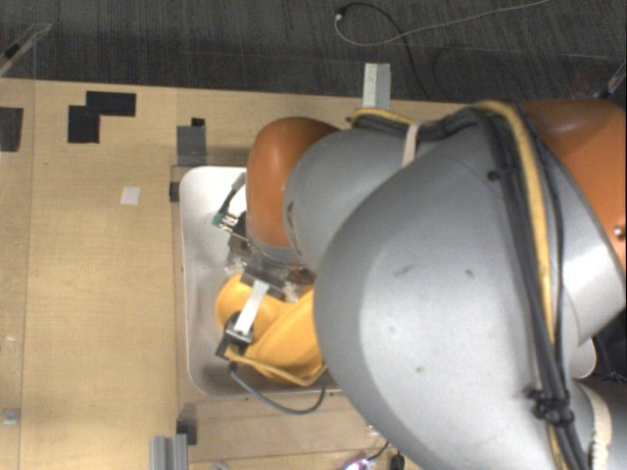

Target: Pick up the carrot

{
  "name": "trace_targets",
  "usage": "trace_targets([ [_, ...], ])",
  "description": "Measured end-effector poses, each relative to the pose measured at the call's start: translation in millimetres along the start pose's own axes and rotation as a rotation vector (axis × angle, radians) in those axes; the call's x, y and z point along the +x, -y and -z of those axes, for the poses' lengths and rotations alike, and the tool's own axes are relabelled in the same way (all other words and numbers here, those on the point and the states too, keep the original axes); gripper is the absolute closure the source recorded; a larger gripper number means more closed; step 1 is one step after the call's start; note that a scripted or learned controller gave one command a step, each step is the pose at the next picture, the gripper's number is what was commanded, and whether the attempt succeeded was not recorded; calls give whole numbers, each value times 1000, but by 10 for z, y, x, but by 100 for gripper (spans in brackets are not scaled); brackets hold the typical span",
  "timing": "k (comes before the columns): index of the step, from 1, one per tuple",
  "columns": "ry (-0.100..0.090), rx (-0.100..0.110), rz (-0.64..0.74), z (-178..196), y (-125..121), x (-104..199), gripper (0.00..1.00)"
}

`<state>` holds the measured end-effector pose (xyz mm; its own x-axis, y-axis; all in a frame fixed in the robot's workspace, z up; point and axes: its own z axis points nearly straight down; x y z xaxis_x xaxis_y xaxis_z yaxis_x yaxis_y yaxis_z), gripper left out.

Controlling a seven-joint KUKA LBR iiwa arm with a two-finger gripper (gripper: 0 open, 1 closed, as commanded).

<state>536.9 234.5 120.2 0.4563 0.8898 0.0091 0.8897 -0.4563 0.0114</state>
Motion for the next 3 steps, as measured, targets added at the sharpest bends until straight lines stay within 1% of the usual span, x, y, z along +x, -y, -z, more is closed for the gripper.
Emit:
trace_targets([
  [1, -21, -15, 11, 142, -21, 78, 100],
  [2, -6, 7, -118, 111, -99, 135, 100],
  [3, -59, -16, -323, 1100, 68, -453, 100],
])
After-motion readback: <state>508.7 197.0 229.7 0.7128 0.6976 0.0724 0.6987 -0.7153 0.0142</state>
